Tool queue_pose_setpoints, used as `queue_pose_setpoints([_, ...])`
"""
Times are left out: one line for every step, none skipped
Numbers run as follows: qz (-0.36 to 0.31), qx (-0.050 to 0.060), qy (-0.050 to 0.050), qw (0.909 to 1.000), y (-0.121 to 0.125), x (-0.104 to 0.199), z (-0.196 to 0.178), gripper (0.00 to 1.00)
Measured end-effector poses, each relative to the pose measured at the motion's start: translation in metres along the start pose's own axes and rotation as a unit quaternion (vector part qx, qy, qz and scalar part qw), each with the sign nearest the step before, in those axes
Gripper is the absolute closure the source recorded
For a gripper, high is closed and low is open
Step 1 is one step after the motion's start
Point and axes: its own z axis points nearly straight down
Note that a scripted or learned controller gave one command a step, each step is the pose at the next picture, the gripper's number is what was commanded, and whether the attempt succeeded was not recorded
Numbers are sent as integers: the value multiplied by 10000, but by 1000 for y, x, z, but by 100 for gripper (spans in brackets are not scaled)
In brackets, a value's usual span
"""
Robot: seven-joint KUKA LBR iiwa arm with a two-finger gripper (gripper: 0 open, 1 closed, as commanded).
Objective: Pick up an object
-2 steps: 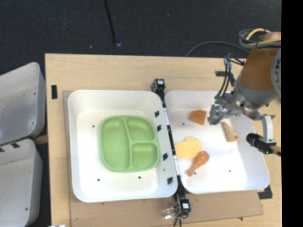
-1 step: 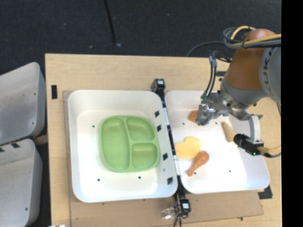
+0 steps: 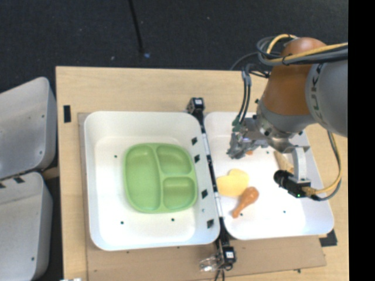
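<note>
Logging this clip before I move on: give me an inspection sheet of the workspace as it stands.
Surface: wooden bench bearing two white bins; left bin, right bin.
Job's things: green divided plate flat in the left bin; yellow toy piece and orange toy drumstick in the right bin, side by side near the divider.
Clutter: nothing seen.
Grippers: hand low over the right bin's far part, above the toys; finger state unclear.
Cables: yellow and black cables loop over the arm; a black cord crosses the floor.
Surroundings: dark floor; white panels at left.
</note>
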Motion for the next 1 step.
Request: queue_pose_setpoints([-2,6,1,10000,-6,43,-6,100])
